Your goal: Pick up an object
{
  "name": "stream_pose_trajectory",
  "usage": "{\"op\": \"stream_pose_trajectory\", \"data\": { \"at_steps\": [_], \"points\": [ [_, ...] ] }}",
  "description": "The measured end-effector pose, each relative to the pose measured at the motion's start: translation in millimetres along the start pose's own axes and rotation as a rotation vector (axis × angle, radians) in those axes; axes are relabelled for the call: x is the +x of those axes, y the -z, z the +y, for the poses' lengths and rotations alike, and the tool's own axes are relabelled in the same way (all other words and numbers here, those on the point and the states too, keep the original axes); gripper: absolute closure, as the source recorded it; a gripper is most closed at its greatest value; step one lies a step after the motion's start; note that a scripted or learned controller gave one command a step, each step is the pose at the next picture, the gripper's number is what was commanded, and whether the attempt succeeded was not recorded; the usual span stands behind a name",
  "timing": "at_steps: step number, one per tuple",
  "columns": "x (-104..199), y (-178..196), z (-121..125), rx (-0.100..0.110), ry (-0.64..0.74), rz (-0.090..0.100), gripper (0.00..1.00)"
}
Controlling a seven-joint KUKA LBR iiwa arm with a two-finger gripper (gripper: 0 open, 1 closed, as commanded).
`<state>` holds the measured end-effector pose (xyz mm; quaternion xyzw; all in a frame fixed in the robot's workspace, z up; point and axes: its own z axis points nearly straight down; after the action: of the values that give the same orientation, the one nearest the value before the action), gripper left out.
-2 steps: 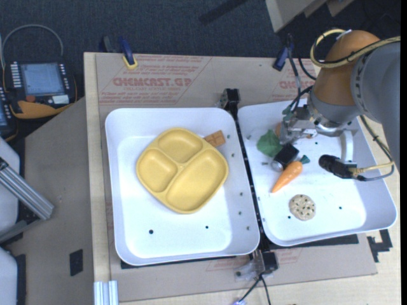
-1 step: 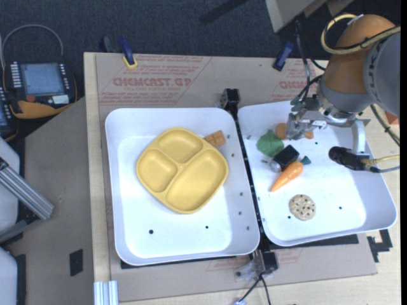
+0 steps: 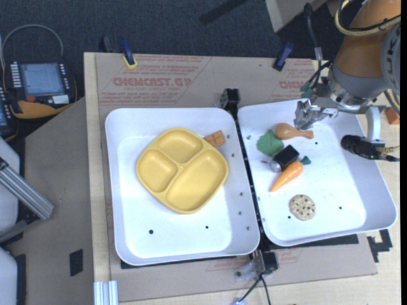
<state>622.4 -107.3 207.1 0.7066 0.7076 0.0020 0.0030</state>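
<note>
The toy chicken drumstick (image 3: 292,131) lies near the back of the right bin (image 3: 356,199), just beside a green leafy toy (image 3: 269,143). The gripper (image 3: 307,115) hangs right above the drumstick's far end; whether its grip is spread or pressed together cannot be told from this angle, and nothing is seen held in it. In front of the drumstick sit a small black block (image 3: 284,157), an orange toy carrot (image 3: 286,175) and, nearer the front rim, a chocolate-chip cookie (image 3: 302,206). The left bin (image 3: 127,227) holds a yellow divided plate (image 3: 182,169), with a small tan block (image 3: 215,138) touching its back edge. Both bins rest side by side on a table (image 3: 102,138) covered with brown cardboard printed in red lettering, clipped at the back by a yellow clamp (image 3: 130,60) and a blue clamp (image 3: 282,56). Beyond the table the floor is dark blue carpet (image 3: 159,11), and a teach pendant (image 3: 39,84) with a looped cable lies at the left.
</note>
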Motion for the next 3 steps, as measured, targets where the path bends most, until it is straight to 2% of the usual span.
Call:
{"op": "stream_pose_trajectory", "data": {
  "at_steps": [1, 2, 3],
  "points": [
    [-0.2, 52.5, 1.9, -0.001, 0.000, -0.001, 1.00],
    [39.1, 43.4, -30.3, 0.011, 0.001, 0.003, 1.00],
    [87.1, 30.5, -45.1, 0.012, 0.003, 0.004, 1.00]
  ]
}}
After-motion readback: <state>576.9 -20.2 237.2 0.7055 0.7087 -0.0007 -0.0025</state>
